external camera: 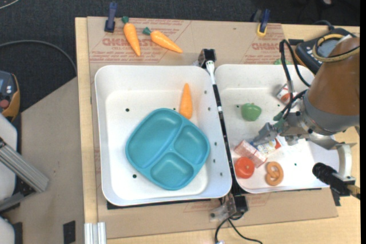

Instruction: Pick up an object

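Gripper (267,135) partly blurred, can't tell jaw state; carton (251,150) just below-left, tomato (245,167) and pretzel (274,173) beyond.

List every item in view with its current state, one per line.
Teal divided plate: flat in left bin, compartments bare.
Carrot: lying in left bin beside plate.
Two carrots: on bench behind bins.
Green pepper: loose in right bin.
Tomato: loose.
Pretzel: loose.
Gripper: low over a red-and-white packet.
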Available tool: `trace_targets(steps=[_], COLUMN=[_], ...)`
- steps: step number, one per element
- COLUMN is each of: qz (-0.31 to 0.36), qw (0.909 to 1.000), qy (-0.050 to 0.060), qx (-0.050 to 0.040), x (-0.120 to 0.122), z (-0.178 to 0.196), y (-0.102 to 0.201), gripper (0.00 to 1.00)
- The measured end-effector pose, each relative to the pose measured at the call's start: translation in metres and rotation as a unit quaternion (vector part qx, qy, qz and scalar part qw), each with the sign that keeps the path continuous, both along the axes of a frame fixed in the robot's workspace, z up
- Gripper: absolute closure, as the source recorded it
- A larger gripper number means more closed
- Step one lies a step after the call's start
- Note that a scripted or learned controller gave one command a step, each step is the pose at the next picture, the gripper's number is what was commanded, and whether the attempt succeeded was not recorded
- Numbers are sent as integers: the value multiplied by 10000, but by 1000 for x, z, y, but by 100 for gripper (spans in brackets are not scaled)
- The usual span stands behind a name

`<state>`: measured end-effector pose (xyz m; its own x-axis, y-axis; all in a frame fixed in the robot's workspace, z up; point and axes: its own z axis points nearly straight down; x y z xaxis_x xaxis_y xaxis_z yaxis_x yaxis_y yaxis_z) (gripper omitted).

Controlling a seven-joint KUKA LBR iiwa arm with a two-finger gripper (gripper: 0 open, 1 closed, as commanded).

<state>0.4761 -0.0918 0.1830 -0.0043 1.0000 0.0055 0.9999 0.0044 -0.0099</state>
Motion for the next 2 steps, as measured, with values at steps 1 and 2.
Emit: trace_targets(steps=[1,2], qz=[41,-23], qw=[10000,10000], qy=[-65,-73], qx=[-7,-31], x=[4,4], z=[20,29], y=[107,99], gripper=[0,100])
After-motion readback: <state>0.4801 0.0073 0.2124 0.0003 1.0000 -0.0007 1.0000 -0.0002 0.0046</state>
